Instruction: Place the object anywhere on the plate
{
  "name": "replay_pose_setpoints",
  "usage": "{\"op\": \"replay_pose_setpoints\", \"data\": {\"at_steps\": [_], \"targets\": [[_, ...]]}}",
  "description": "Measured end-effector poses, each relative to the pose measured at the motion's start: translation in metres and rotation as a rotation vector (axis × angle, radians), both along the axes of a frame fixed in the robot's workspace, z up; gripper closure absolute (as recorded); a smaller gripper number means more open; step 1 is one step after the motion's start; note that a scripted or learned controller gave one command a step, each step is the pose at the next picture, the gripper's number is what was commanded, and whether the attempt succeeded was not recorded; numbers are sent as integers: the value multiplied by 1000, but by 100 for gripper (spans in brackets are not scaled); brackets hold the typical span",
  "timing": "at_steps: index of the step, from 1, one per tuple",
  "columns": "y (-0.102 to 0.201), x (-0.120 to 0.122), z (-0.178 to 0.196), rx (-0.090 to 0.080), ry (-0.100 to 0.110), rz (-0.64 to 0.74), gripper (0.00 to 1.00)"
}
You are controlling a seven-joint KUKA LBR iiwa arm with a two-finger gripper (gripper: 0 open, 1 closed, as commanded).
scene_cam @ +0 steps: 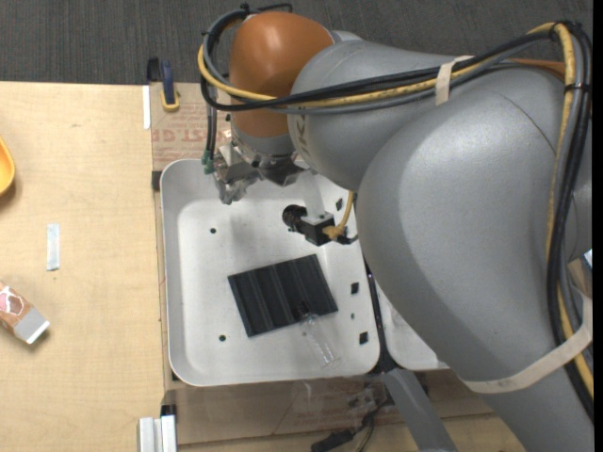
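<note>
Gripper (229, 188) hangs over the white bin (188, 347) at its 11 o'clock corner; can't tell its state. Black ribbed plate (281, 295) lies flat mid-bin, with a clear plastic object (318, 339) touching its 5 o'clock corner.

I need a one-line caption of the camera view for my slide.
KUKA arm's gripper above white bin holding a black ribbed plate and a clear object.
</note>
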State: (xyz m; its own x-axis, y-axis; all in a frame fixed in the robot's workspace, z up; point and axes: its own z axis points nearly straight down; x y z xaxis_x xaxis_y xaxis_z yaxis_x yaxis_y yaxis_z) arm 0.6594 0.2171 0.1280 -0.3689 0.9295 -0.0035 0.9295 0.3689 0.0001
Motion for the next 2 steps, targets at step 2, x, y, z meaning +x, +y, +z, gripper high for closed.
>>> {"op": "replay_pose_setpoints", "data": {"at_steps": [2], "targets": [[-150,-63,63,1,3,-472,100]]}}
